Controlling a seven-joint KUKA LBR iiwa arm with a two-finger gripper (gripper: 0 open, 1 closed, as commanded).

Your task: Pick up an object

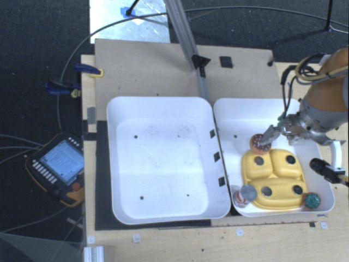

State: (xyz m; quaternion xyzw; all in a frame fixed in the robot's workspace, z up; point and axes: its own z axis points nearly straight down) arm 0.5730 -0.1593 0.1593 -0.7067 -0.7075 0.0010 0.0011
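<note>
We've got the tool [265, 141] at the brown disc [258, 142], grip state unclear; yellow tray [272, 180] alongside may snag it.

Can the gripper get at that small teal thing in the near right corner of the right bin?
Probably, but awkwardly. The teal thing sits uncovered, wedged between the yellow tray and the bin wall, leaving the gripper little room.

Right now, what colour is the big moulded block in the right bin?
Yellow, with dark round holes; the block shows clearly in the camera view.
</note>
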